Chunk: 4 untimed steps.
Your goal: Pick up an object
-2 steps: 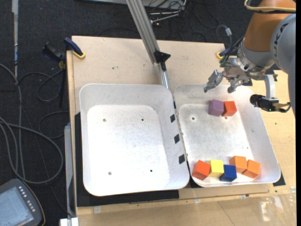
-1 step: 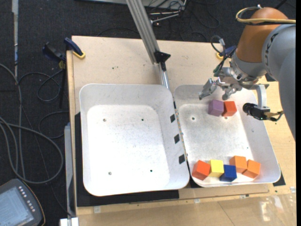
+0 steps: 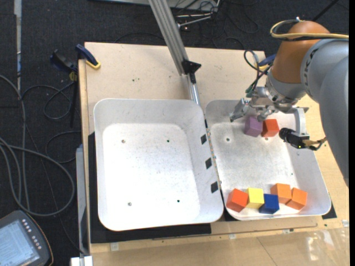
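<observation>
The purple block (image 3: 253,127) is a small, plain-faced cube with no writing legible on it. It sits at the far end of the right bin (image 3: 310,170), touching an orange-red block (image 3: 270,127) on its right. The gripper (image 3: 256,113) hangs directly over it; whether its jaws are clenched or released cannot be told. Along the bin's near wall lie three orange blocks (image 3: 238,199), a yellow block (image 3: 255,196) and a blue block (image 3: 270,203). The left bin (image 3: 111,115) adjoins on the counter (image 3: 138,65).
</observation>
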Each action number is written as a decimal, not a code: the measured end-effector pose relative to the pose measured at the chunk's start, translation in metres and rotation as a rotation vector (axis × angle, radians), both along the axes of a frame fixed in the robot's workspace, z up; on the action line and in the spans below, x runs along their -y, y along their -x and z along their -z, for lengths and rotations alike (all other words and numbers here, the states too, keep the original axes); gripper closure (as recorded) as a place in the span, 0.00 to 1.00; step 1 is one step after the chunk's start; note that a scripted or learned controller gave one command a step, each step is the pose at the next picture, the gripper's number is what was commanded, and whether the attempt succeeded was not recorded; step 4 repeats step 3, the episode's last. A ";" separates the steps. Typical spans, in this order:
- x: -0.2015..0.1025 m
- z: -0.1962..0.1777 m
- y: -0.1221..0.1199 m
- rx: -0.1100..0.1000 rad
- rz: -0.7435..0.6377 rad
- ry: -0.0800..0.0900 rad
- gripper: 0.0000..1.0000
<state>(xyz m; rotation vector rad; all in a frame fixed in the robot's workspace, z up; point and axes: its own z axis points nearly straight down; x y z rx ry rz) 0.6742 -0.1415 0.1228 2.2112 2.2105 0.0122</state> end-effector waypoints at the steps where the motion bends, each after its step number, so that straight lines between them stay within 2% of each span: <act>1: 0.000 -0.009 -0.001 0.003 -0.001 0.002 1.00; 2: 0.003 -0.071 0.004 -0.008 0.001 -0.003 1.00; 3: -0.001 -0.130 -0.006 -0.007 -0.003 -0.003 1.00; 4: -0.001 -0.130 -0.006 -0.007 -0.003 -0.003 1.00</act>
